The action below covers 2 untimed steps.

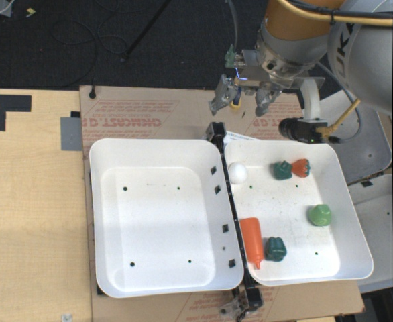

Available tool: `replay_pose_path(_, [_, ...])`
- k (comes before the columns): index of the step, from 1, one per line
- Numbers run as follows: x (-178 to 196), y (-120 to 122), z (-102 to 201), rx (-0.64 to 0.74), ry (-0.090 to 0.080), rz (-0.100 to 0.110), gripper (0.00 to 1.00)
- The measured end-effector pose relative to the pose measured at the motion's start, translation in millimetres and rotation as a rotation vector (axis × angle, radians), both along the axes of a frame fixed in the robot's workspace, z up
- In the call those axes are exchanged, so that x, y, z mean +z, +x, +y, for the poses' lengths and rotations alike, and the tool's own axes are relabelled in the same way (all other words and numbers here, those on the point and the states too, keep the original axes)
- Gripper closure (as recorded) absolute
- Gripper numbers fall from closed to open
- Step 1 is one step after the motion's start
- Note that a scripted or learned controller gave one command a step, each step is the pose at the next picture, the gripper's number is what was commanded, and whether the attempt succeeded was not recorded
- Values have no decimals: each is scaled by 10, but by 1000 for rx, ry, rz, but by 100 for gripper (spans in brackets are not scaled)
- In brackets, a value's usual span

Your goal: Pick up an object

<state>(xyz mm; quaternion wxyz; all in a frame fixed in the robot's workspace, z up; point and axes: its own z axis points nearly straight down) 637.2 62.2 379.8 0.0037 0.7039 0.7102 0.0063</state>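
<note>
We see the grey arm (357,25) reaching in from the upper right, its orange band (297,9) sitting just above the wrist. The pincer (245,104) hangs below, pointing downward, its two fingers (222,101) spread apart with nothing between them.

Arm (330,25) cut off by top edge — red object (302,168) half-hidden behind green one (282,170)

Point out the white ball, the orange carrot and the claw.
white ball (237,173), camera view, middle of the ball.
orange carrot (251,240), camera view, middle of its body.
claw (245,104), camera view, midway between its fingertips.
</note>
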Motion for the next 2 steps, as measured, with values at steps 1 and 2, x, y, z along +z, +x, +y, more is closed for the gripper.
replay_pose_path(1, [-15,-11,-31,-1,-6,19,100])
replay_pose_path(2, [1148,-250,286,-5,-2,8,100])
